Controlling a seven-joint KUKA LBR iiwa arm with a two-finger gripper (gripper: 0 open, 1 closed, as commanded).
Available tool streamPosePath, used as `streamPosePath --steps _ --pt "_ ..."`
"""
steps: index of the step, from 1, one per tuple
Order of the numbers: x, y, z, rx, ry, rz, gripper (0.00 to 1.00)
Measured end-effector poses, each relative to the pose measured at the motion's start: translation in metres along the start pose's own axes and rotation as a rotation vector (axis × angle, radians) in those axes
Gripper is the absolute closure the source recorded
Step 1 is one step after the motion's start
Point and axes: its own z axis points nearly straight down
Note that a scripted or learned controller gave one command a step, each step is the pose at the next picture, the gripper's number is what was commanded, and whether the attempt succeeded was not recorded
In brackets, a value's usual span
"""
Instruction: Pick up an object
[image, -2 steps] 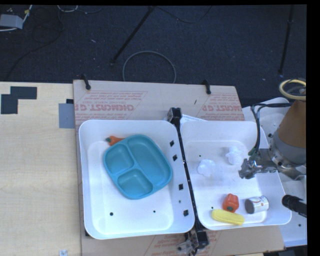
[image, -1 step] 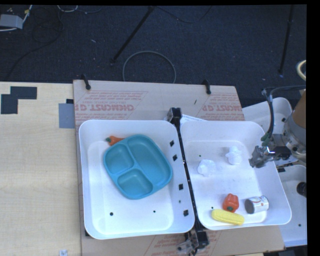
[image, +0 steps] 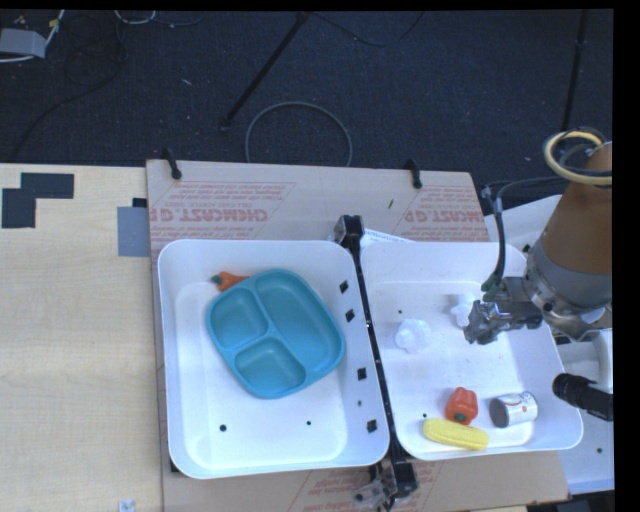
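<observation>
My gripper (image: 483, 325) hangs over the right bin (image: 430, 262), near its right wall at mid-height. A small white object (image: 460, 313) lies just left of it; whether they touch is unclear. A pale, clear lump (image: 410, 335) rests further left on the bin floor. Along the front of this bin lie a red pepper (image: 461, 405), a yellow corn cob (image: 455, 433) and a small white and grey can (image: 514, 409) on its side. All three are well below the gripper in the view.
The left bin (image: 200, 440) holds a blue divided plate (image: 274, 332) with an orange item (image: 229, 281) peeking out behind its far left edge. A black divider (image: 362, 340) runs between the bins. The arm's orange band (image: 585, 225) and cables stand at the right.
</observation>
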Motion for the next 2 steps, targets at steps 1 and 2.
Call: streamPosePath --steps 1,2 --pt "0.051 0.003 -0.004 -0.001 0.0 -0.002 1.0" --pt "0.1 0.006 -0.005 0.0 -0.001 -0.002 1.0"
